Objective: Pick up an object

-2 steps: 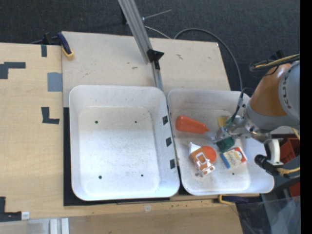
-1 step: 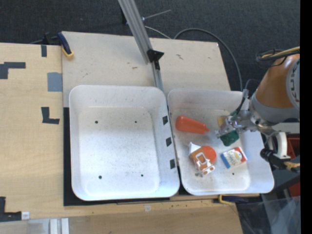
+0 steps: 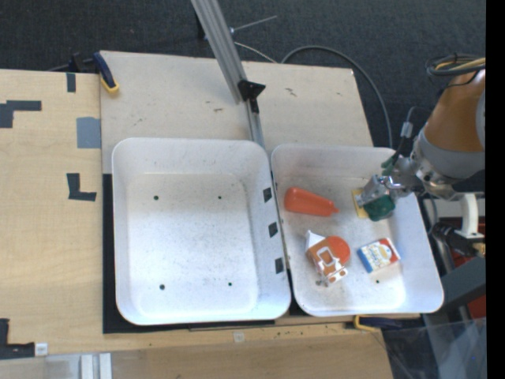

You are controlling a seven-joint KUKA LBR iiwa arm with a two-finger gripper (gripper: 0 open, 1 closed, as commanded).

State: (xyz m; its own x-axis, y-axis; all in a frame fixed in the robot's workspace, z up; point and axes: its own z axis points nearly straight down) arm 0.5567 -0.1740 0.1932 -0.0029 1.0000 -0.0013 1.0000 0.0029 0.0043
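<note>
Here the gripper (image 3: pixel 379 192) sits in the right bin (image 3: pixel 410 290), directly over a green-and-yellow object (image 3: pixel 374 204) well right of the orange carrot (image 3: pixel 309 202); finger spacing cannot be told.

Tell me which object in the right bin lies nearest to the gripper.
The small green and yellow object, right at the gripper. The orange carrot, blue carton and orange-white carton lie farther.
</note>
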